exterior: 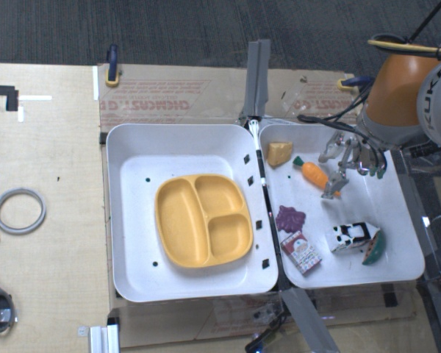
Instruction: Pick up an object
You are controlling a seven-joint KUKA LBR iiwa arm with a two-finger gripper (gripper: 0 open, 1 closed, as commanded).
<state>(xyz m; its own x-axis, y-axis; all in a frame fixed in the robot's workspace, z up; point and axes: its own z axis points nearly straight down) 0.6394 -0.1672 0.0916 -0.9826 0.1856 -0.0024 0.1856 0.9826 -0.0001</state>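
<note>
Orange stands out first: a small toy carrot (315,174) lies in the right bin (397,219), its long axis running from upper left, where a green tuft sits, down toward lower right. My gripper (350,169) hangs just to the right of it, close above the bin floor. The metal fingers (331,191) look spread apart with nothing between them, one tip reaching down beside the carrot's thick end. The carrot is the nearest thing to me, so I judge it the likely target; closing across its narrow width, not along its length, should suit it best.

Other things share this bin: a pale yellow wedge of cheese (280,153) near the top left corner, a soft purple grape bunch (290,218), a small printed carton (303,254), a black and white toy cow (350,237), and a watermelon slice (374,246) touching the cow's right side.

In the left bin (132,219) sits a smooth yellow divided plate (203,219) with three compartments. Both bins rest on a pale wooden worktop (51,197).
</note>
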